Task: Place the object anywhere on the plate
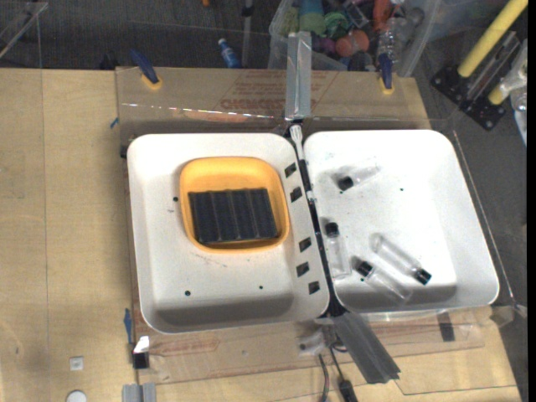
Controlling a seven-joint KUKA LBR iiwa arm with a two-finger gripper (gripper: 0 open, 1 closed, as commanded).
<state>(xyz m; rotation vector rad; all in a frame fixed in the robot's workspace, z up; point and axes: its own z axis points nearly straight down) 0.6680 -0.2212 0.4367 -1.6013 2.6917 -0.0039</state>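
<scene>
Pale wooden bench (59, 224) runs under everything, with a tub of bright toys (352, 7) on the floor beyond it at twelve o'clock and a yellow pole (498, 23) leaning at about one o'clock. Two shallow white bins sit side by side on the bench, their rims touching along a seam marked with black tabs. The left bin (159, 291), at nine o'clock from that seam, bears an orange plate (230, 167), and a dark ribbed block (233, 216) lies flat on it, well inside the rim and a little toward the plate's six o'clock edge. I take that block to be the task's thing, so the placing looks done to me. The right bin (435, 166), at three o'clock, holds a few clear tubes with black caps: a short tube (356, 178) toward twelve o'clock, a long tube (400, 262) lying slantwise toward five o'clock, and a small tube (331, 233) just beside the seam. As for the gripper, I cannot tell whether it is spread or pressed together. What could go wrong from here, as I judge it: if the program counts the tubes as work left to do, a fresh reach across the seam could knock the block or nudge the plate; the tubes are round and see-through, so a grab may slip or miss, and a tube set on the ribs could roll off the plate.
</scene>
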